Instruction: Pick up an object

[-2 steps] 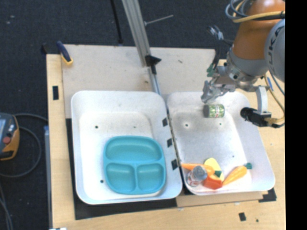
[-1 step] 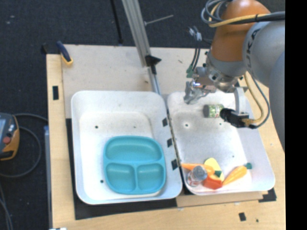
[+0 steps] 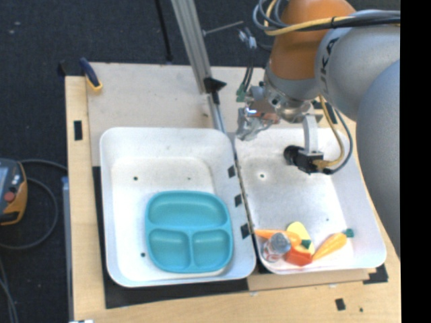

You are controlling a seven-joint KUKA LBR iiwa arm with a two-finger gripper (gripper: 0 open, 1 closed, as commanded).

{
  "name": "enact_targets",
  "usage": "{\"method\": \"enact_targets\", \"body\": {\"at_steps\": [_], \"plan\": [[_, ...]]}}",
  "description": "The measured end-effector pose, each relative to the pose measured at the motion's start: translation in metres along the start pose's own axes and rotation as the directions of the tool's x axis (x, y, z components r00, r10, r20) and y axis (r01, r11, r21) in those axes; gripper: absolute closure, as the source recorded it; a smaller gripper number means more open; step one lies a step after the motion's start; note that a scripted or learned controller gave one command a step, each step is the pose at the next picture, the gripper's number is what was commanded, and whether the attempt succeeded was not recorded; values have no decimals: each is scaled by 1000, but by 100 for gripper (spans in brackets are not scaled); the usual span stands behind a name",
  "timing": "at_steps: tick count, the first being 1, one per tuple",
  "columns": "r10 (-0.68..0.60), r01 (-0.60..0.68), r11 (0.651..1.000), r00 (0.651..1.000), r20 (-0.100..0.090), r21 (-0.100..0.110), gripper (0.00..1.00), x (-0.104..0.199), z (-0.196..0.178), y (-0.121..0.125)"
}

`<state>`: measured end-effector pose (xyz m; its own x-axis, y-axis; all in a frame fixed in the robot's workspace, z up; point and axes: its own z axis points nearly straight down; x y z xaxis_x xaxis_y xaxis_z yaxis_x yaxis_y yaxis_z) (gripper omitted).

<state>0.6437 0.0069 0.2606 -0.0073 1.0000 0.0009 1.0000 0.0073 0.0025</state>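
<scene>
Gripper [image 3: 250,128] hangs over far rim of right bin [image 3: 316,187], near divider; jaws' state: cannot tell. Candidate objs, carrot [image 3: 331,245] and small toys [image 3: 286,244], piled in near corner, well apart from gripper. Blue tray [image 3: 190,231] in left bin [image 3: 161,160].

Bins [image 3: 168,143] white, matt plastic look, lightly speckled; divided tray [image 3: 190,231] smooth turquoise plastic, faint sheen; tabletop [image 3: 145,93] pale, matt, wood-like; upright rail [image 3: 192,36] brushed metal; arm band [image 3: 306,36] glossy orange

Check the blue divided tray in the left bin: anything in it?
Empty. All three compartments of the blue tray show bare blue plastic; it lies flat in the left bin.
</scene>
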Motion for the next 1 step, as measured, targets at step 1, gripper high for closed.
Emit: {"method": "enact_targets", "body": {"at_steps": [1], "plan": [[0, 0, 1000, 1000, 0, 3, 100, 52, 2, -5]]}}
